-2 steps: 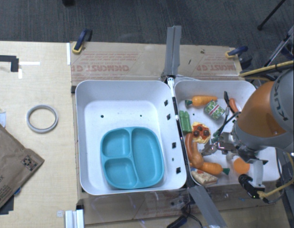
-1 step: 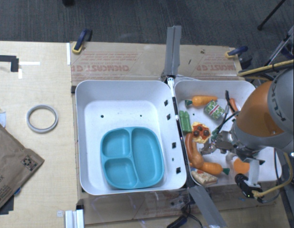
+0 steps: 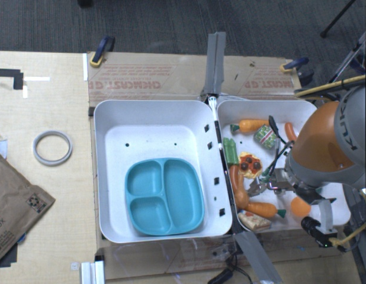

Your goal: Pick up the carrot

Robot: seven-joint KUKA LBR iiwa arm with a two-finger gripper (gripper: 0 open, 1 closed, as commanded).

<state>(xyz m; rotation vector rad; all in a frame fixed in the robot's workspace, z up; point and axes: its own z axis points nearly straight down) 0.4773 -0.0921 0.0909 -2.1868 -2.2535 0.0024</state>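
Observation:
An orange carrot (image 3: 260,209) with a green stem end lies near the front of the right bin (image 3: 301,108). A second orange carrot-like piece (image 3: 253,125) with a green end rests near the bin's back left. My gripper (image 3: 261,185) hangs low over the bin's left half, just behind the front carrot and beside a hot dog (image 3: 237,185). Nothing is visibly held in it. The arm's orange band (image 3: 322,138) hides the bin's right part.
The right bin also holds a pizza slice (image 3: 250,163), a green can (image 3: 265,136), a green block (image 3: 230,151), a red pepper (image 3: 289,131), an orange ball (image 3: 300,206) and a bread piece (image 3: 254,220). A blue divided plate (image 3: 164,195) lies in the left bin (image 3: 112,135).

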